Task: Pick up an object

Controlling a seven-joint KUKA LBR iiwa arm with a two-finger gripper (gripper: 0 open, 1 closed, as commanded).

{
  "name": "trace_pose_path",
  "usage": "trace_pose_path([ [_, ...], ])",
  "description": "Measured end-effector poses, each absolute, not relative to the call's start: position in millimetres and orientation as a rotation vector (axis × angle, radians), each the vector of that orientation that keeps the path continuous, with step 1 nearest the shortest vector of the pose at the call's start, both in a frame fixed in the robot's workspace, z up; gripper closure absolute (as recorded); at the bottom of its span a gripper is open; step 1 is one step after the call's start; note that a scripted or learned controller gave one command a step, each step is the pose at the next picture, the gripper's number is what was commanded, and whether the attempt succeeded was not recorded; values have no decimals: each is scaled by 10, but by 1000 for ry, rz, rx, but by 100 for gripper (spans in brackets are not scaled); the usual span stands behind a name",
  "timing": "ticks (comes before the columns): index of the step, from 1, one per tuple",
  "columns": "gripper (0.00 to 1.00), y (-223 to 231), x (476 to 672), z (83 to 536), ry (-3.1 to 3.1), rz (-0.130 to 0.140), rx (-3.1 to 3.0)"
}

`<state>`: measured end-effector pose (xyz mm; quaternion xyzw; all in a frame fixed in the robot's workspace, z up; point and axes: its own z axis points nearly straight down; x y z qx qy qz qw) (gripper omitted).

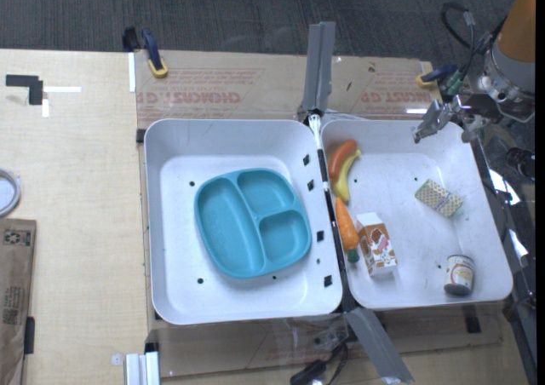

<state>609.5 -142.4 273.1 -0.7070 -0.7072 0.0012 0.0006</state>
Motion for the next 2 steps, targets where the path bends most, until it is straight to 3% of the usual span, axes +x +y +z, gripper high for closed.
trace_pose_path([
  [1, 0, -1282, 5944, 917, -2348, 1, -2087],
  [2, 0, -1442, 5433, 912, -2194, 2, -2246],
])
